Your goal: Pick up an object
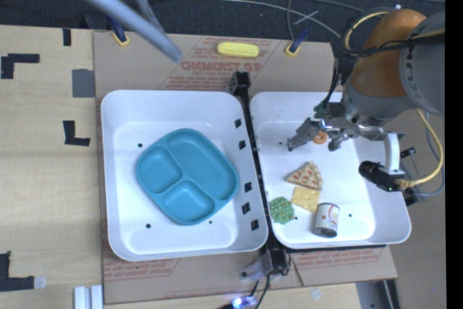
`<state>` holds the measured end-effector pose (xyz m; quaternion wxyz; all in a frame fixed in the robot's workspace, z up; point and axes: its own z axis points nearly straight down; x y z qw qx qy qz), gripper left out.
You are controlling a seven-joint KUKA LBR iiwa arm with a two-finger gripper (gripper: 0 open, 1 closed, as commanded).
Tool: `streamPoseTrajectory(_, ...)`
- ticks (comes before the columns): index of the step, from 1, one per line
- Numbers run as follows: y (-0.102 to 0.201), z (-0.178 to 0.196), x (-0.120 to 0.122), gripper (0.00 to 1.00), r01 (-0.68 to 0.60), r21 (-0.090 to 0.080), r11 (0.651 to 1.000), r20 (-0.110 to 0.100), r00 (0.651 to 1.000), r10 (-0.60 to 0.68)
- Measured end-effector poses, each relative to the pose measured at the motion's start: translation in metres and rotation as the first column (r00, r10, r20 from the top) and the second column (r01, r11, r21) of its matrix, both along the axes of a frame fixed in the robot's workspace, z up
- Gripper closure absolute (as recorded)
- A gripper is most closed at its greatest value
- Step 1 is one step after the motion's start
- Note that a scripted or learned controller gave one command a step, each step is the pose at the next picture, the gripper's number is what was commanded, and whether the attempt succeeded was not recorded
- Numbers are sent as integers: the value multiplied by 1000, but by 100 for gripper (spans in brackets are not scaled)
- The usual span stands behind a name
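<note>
A: Brown cardboard covers the bench (pixel 210 69), and two shallow white bins sit on it side by side. What does the camera view show in them?

B: The left bin (pixel 119 155) holds a blue divided plate (pixel 187 175). The right bin (pixel 383 224) holds four small things in a cluster: a tan toy pizza slice (pixel 304 175), a yellow cheese-like block (pixel 305 197), a green round piece (pixel 281 210) and a small can (pixel 325 219) lying tilted.

A: Where is the tool?

B: The tool (pixel 311 135) hangs over the upper part of the right bin, its dark fingers spread apart with nothing between them, pointing toward the left of the view.

A: And the nearest thing to pick?

B: Probably the pizza slice. It lies just below the tool in the view, nearer the front rim, with its long axis running roughly left to right.

A: Any writing?

B: Red print on the cardboard behind the bins, too faint to read surely. The can's label is too small to read. A yellow toy (pixel 237 49) lies on the cardboard beyond the bins.
</note>
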<state>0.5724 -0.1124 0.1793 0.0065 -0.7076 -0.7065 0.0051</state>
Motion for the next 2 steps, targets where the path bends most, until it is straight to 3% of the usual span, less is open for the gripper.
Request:
streamPoseTrajectory(1,0,8,3,0,-3,-2,1000,14,1000,3)
streamPoseTrajectory(2,-4,-37,-2,0,-2,-3,1000,12,1000,2)
